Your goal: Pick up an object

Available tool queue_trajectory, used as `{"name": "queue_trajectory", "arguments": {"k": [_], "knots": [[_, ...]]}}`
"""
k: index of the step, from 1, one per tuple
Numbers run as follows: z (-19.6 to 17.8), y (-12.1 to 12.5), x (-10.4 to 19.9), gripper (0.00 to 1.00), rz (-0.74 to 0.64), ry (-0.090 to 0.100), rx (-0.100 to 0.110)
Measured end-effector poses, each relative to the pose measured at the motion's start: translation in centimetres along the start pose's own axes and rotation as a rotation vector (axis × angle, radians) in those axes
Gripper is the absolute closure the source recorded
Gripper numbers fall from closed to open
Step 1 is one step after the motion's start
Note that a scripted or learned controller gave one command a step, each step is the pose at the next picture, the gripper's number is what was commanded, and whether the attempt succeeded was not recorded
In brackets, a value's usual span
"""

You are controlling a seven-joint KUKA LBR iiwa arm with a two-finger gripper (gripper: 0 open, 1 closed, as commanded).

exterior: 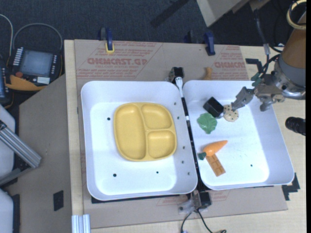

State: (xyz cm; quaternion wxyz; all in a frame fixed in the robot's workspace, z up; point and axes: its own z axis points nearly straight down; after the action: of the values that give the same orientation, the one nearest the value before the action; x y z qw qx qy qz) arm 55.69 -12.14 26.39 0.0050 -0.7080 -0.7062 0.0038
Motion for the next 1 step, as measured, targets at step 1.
{"name": "queue_trajectory", "arguments": {"k": [1], "knots": [[-0.64, 0.20, 0.03, 0.00, -0.003, -0.002, -0.012]]}}
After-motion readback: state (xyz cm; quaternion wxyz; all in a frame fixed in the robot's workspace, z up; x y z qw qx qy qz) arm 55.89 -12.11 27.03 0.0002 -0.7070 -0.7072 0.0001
